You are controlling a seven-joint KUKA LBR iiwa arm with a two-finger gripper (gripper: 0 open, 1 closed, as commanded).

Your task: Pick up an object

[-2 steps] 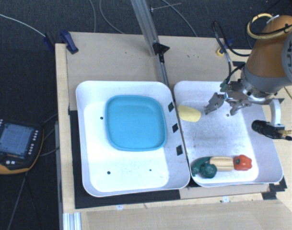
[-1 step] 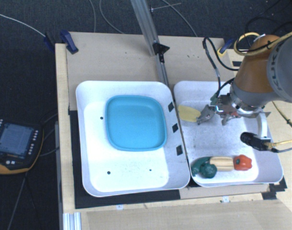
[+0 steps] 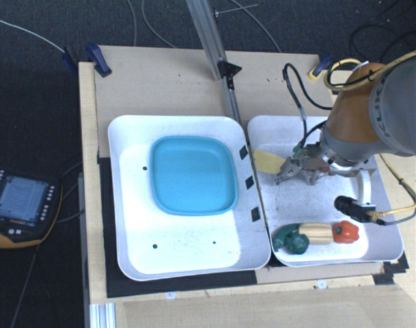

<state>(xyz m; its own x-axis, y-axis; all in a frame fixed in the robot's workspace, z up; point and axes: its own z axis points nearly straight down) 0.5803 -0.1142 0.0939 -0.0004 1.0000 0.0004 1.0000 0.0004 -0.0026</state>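
Camera view, big to small. Arm (image 3: 371, 115): grey metal, orange band, coming in over the right bin (image 3: 392, 248). Both bins are shallow white plastic with rounded corners. Left bin (image 3: 126, 203) sits well left of the pincer and carries a glossy blue plate (image 3: 192, 175), a rounded square.

Pincer (image 3: 300, 169) is low in the right bin, tips pointing left; can't tell if it's released or clenched, too small and dark to read. Nothing visibly between the tips.

Candidate objects: yellow flat piece (image 3: 268, 161), thin with a curved edge, just left of the tips, possibly touching. Near the bin's front wall, below the pincer: tan peg (image 3: 315, 233), smooth cylinder; green lump (image 3: 289, 241), matte; red piece (image 3: 345, 232), glossy, rounded.

Risks, my read: yellow piece lies flat, so the tips could skate over it or shove it into the wall. Peg could roll.
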